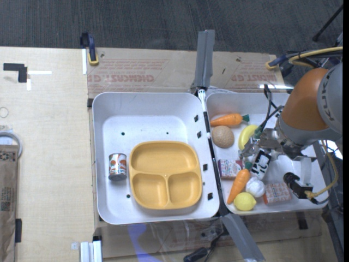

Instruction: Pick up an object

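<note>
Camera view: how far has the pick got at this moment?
Done: the arm has reached into the right bin. In hand: the end effector hovers low over the toy food, near the banana and the lower carrot; nothing is visibly between its fingers. Left: grasp one item and lift it clear.
</note>
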{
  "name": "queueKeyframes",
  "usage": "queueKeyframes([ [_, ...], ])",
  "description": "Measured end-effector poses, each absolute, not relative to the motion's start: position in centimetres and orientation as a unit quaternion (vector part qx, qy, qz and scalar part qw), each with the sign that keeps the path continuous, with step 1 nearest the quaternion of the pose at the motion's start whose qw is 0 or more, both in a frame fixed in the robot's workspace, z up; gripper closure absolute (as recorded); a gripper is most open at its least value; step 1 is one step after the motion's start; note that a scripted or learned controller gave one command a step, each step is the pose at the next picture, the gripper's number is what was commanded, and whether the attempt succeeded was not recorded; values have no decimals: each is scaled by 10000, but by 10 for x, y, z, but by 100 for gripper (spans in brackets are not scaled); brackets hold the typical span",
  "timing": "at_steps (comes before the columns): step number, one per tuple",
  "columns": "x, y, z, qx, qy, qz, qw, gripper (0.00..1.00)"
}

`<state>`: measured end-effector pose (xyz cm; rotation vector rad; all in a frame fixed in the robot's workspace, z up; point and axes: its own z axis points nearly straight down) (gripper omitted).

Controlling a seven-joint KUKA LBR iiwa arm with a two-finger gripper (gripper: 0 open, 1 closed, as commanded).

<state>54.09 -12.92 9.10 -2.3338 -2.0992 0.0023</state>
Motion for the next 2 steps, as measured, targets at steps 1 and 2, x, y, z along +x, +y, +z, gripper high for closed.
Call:
queueKeyframes([
  [1,541,-130,100,-7447,-6674,9,11,100],
  [2,533,-103,234,-6811,-7322,6,1,100],
])
